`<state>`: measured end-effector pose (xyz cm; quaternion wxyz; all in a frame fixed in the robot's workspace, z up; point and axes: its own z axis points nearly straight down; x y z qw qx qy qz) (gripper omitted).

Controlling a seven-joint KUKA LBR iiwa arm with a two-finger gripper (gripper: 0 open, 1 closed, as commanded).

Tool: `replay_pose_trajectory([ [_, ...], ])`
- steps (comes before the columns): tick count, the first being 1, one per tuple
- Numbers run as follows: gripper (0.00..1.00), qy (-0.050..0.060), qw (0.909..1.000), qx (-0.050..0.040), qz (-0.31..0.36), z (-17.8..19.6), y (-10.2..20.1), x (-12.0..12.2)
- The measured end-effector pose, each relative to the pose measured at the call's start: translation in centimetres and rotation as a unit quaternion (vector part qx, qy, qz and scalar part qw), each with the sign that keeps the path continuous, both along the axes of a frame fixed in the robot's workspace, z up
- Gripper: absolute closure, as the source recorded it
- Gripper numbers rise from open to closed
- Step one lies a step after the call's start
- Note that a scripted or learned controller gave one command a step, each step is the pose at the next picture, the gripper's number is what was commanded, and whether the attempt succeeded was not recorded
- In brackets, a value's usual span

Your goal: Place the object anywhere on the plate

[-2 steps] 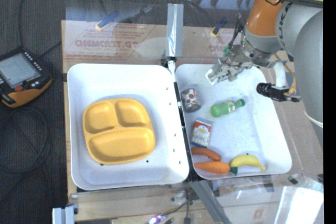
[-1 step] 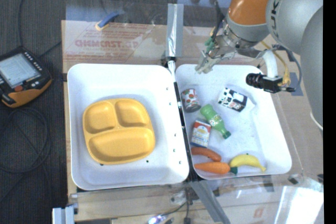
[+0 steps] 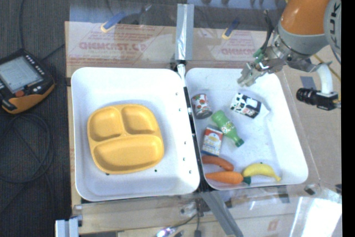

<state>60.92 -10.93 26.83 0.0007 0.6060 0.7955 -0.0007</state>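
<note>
The yellow three-compartment plastic plate [image 3: 126,138] lies unobstructed in the left white bin [image 3: 83,180], while small items crowd the right white bin [image 3: 294,147].

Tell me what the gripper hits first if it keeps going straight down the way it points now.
Probably the black-and-white carton. The gripper hangs over the back of the right bin, aimed down and to the picture's left, and the carton lies just below its tips. Depth is hard to judge here; it could touch the bin's bare floor beside the carton instead.

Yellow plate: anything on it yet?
Nothing on it. The yellow plate in the left bin shows all three compartments bare.
</note>
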Motion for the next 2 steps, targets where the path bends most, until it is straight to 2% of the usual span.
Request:
replay_pose_trajectory([
  [1,1.00,0.000,0.9962,0.0010,-0.087,-1.0,-4.2,-9.3],
  [2,1.00,0.000,0.9994,0.0001,-0.034,-5.0,-10.7,-12.4],
])
